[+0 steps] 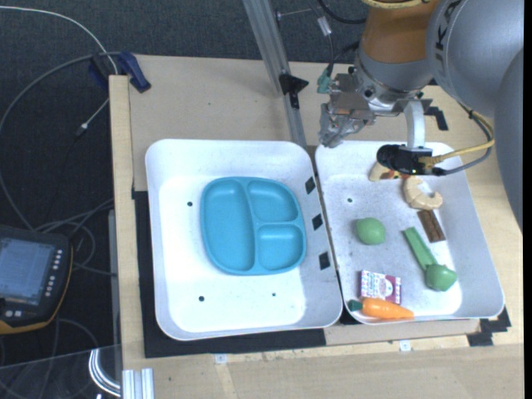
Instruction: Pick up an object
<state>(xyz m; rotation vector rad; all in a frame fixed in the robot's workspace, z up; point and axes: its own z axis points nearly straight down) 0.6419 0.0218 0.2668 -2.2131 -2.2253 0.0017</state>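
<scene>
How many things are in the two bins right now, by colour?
Blue: 1, divided plate
Green: 2, ball and scoop
Orange: 1, carrot
Brown: 1, bar
Tan: 1, pastry
Pink: 1, small box
Total: 7
</scene>
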